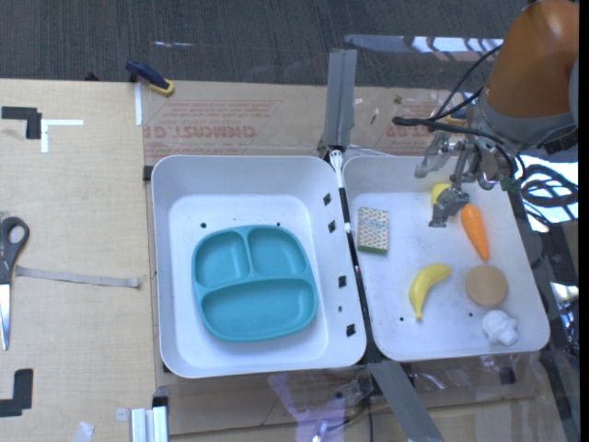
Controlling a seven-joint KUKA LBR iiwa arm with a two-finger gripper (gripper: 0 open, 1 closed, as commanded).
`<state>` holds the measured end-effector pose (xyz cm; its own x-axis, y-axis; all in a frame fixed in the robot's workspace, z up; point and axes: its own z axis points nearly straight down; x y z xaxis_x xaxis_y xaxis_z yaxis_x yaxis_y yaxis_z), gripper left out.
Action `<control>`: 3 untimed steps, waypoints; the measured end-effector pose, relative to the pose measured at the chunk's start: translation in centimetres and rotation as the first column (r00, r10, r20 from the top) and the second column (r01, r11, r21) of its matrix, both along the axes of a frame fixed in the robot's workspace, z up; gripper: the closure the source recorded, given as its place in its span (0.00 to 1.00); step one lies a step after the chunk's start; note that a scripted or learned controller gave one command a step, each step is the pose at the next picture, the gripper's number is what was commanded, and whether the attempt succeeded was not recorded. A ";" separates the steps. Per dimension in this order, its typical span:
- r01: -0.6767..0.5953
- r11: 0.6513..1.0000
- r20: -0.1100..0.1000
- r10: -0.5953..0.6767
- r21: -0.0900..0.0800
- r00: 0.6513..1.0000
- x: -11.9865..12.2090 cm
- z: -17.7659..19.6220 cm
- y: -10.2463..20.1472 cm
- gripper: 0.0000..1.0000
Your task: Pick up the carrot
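The orange carrot [475, 231] lies on the floor of the right white bin [396, 330], near its right wall, pointing toward the front. My gripper [451, 199] hangs over the back of that bin, just left of and behind the carrot's top end, with nothing visibly held. A small yellow object [440, 191] sits partly hidden beneath the gripper.
The right bin also holds a banana [425, 285], a tan round piece [486, 285], a white lumpy item [500, 327] and a green patterned block [373, 229]. The left bin [175, 201] holds a teal divided plate [256, 282]. Scissors [9, 274] lie on the bench at far left.
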<state>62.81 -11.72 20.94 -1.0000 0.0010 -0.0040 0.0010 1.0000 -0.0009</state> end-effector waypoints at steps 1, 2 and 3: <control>0.101 0.995 0.001 -0.101 0.001 0.995 -1.3 -9.0 -4.0 0.00; 0.108 0.994 0.001 -0.108 0.000 0.994 -4.1 -11.6 -8.0 0.00; 0.103 0.995 0.008 -0.103 -0.001 0.995 -3.8 -10.5 -7.9 1.00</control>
